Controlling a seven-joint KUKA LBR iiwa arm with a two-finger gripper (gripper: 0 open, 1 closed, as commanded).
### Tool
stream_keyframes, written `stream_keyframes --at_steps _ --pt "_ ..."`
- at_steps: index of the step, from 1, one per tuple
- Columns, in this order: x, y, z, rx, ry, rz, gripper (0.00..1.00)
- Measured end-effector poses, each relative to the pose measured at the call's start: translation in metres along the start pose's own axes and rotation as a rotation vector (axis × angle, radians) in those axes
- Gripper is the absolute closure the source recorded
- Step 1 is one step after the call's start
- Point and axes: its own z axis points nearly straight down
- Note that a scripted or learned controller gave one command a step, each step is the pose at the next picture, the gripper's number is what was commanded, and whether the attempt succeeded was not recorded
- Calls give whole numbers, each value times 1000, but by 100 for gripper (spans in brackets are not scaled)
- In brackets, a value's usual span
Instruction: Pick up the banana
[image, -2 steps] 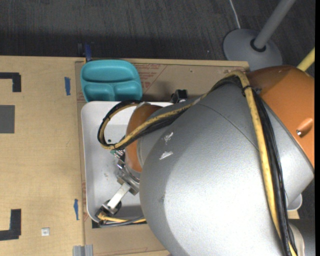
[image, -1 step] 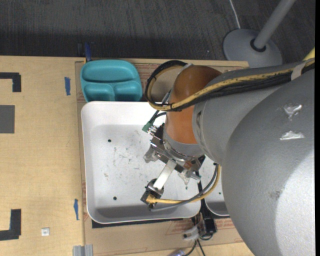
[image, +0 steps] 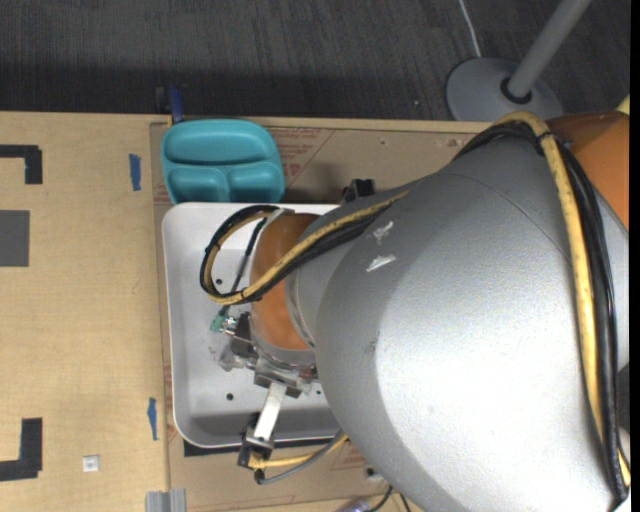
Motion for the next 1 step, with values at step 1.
stream_keyframes --at_steps 1 --pt "1 0 -10 -1 3 1 100"
